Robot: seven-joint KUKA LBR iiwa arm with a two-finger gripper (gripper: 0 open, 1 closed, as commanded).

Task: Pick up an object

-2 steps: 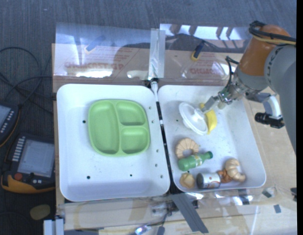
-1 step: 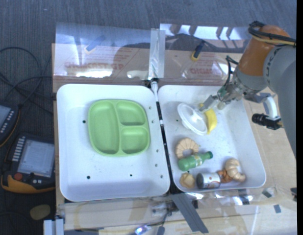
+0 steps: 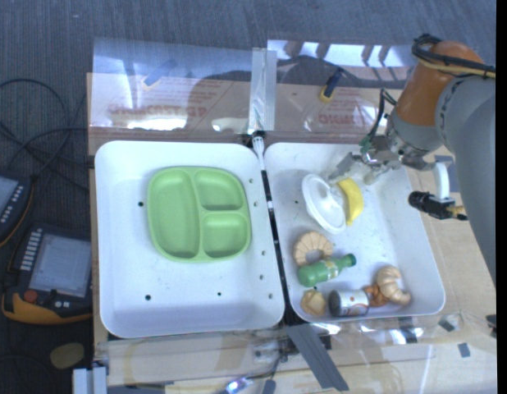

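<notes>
My gripper [image 3: 358, 164] hangs at upper right, just above the banana [image 3: 351, 199]. I cannot tell its opening or hold.

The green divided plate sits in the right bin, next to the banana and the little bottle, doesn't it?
Not quite. The camera view shows the green divided plate alone in the left bin. The banana and little bottle lie in the right bin.

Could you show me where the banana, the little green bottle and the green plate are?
banana [image 3: 351, 199]: camera view, middle of its yellow body.
green bottle [image 3: 323, 270]: camera view, its body.
green plate [image 3: 198, 213]: camera view, central divider.
</notes>
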